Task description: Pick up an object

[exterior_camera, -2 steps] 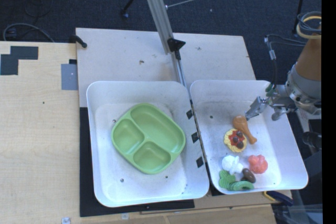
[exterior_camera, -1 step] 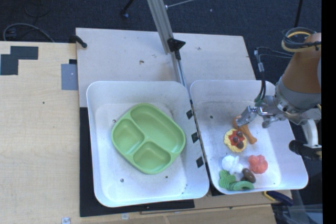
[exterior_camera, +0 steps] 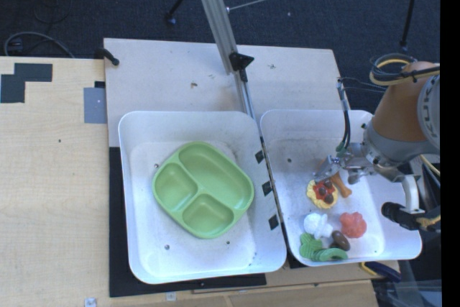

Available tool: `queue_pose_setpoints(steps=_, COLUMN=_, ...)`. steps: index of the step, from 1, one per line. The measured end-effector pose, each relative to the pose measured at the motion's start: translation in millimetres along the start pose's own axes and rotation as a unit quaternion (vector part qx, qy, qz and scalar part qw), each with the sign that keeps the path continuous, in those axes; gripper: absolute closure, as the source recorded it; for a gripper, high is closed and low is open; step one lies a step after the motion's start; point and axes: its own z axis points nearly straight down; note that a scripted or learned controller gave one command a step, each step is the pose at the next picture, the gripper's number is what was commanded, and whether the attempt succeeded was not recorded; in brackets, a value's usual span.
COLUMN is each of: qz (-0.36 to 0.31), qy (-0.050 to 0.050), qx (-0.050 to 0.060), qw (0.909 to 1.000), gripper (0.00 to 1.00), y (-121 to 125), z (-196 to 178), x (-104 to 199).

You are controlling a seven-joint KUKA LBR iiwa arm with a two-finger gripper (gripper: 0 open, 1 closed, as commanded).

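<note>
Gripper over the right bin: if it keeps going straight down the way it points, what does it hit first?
Most likely the yellow toy with red bits, which lies just below the gripper in the right bin. Depth is hard to judge from this slant, so it may already touch.

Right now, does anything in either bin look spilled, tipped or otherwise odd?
Nothing stands out. The green divided plate lies flat in the left bin; the toy foods sit clustered in the right bin beside the gripper.

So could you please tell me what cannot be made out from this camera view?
- End effector: fingers too small and blurred to read.
- Yellow round toy with red bits: contact with the end effector unclear.
- Small brown piece beside the green ruffled toy: too small to identify.
</note>
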Motion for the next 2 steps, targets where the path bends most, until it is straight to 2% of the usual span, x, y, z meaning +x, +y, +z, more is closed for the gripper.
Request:
queue_pose_setpoints(steps=1, qz=0.002, qy=0.0, qx=-0.002, qw=1.0, gripper=1.0, y=1, z=-13, x=-2)
queue_pose_setpoints(steps=2, qz=-0.001, qy=-0.001, qx=-0.005, qw=1.0, gripper=1.0, y=1, z=-73, x=6)
